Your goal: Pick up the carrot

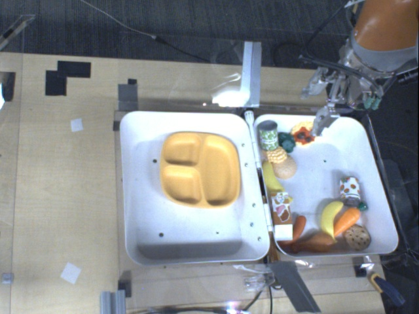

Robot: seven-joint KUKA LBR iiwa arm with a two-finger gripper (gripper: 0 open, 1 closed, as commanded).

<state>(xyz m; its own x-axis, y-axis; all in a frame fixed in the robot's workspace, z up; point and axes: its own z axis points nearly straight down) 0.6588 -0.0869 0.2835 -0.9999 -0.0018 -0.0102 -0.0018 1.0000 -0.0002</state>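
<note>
The carrot (346, 220) is orange with a green top and lies near the front right corner of the right bin (373, 169). It rests between a yellow lemon (330, 216) and a brown cookie (357, 238). My gripper (325, 118) hangs over the far edge of the same bin, well behind the carrot and apart from it. It is just right of a small orange and red toy (302, 134). Nothing is seen held in it.
The left bin (141, 195) holds a yellow divided plate (198, 169). In the right bin, a green can (268, 136), a banana (270, 177) and a small box (282, 205) line the left wall. A patterned cup (350, 190) stands just behind the carrot, and a sausage (298, 226) lies at the front.
</note>
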